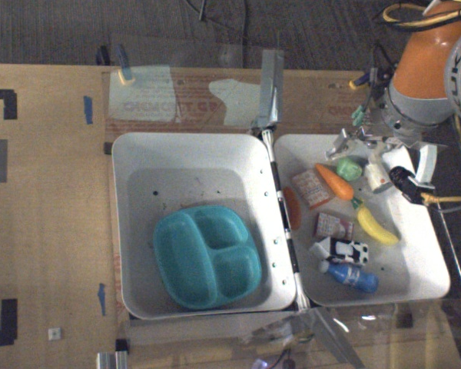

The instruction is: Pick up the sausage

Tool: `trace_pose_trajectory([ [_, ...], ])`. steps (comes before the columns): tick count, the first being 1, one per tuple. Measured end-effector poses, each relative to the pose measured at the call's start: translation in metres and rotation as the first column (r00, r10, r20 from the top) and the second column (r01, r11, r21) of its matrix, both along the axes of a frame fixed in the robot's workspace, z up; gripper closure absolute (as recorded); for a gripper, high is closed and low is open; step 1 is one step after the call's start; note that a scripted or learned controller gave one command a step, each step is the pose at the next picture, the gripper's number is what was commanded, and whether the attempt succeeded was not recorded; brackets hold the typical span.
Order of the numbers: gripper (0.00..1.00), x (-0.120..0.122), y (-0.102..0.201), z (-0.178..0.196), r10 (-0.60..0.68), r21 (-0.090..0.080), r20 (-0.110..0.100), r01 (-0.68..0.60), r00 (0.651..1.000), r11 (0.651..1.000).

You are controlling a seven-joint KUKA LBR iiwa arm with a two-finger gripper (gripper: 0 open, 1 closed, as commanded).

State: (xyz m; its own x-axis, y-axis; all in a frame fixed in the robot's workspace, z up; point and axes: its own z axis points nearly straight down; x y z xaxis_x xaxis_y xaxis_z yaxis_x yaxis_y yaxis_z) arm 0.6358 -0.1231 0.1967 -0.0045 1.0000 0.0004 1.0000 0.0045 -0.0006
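The sausage (292, 207) is a reddish-brown oblong lying lengthwise against the left wall of the right bin (434, 260). My gripper (353, 145) hangs over the back of that bin, under the orange-banded wrist (425, 61). It sits just above a green toy (350, 168) and an orange carrot (334, 181), well to the right of and behind the sausage. Nothing is visibly held.
The right bin also holds a cracker box (311, 188), a pink packet (332, 225), a banana (377, 226), a black-and-white carton (346, 250) and a blue bottle (354, 277). A teal divided plate (206, 255) lies in the left bin (138, 167).
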Motion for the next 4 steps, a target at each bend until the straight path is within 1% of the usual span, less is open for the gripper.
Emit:
trace_pose_trajectory([
  [1,0.00,-0.032,0.017,-0.097,-0.220,0.001,0.013,0.220,0.975,0.975],
  [2,0.00,-0.041,0.054,-0.011,-0.295,0.000,0.002,0.295,0.955,0.955],
  [3,0.00,-0.046,0.017,-0.109,-0.141,0.001,0.008,0.141,0.990,0.990],
  [4,1.00,-0.046,0.012,-0.098,-0.146,-0.003,0.011,0.146,0.989,0.989],
])
